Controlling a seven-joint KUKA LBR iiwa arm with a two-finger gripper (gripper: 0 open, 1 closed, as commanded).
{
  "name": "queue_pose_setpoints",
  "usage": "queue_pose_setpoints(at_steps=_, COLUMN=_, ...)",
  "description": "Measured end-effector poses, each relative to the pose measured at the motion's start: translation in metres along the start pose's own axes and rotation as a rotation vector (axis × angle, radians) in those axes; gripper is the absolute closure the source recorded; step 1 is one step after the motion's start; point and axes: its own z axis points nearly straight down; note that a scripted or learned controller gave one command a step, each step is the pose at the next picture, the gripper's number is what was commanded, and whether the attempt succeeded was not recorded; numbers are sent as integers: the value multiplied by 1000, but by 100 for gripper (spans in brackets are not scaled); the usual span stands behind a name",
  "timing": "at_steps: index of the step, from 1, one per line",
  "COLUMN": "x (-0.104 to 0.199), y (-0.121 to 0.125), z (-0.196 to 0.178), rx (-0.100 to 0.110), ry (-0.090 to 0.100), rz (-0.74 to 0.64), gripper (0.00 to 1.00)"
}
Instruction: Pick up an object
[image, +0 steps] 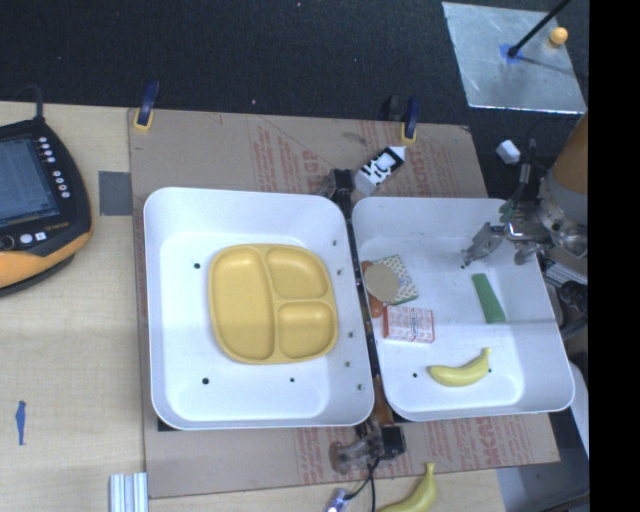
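The right bin (520, 395) holds four loose things. A yellow banana (461, 371) lies near its front edge, curved, its long axis running roughly along that edge, the thinner stem end raised toward the right. A green bar (488, 297), flat and oblong, lies near the bin's right side, its long axis running back to front with a slight lean toward the front right corner. Against the bin's left wall sits a round tan disc on a patterned card (390, 280), and just in front of it, touching or nearly so, a small red-and-white packet (409, 324) lying flat.

The pincer (492, 240) hangs over the back right part of this bin, behind the green bar and apart from it. Its two fingers are spread, one tip reaching left toward the bin's middle, and nothing sits between them.

The left bin (165, 300) carries a yellow compartment plate (272, 302) near its middle, with three sections. A second banana (420, 492) lies on the worktop (70, 380) by its front edge. A handheld control pad (35, 205) rests at the worktop's left edge.
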Motion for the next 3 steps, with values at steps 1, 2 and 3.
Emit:
queue_pose_setpoints(at_steps=1, x=1, y=-29, z=62, rx=5, ry=0, rz=-3, gripper=0)
queue_pose_setpoints(at_steps=2, x=0, y=-4, z=-3, rx=0, ry=0, rz=0, gripper=0)
queue_pose_setpoints(at_steps=3, x=1, y=-40, z=57, rx=4, ry=0, rz=-3, gripper=0)
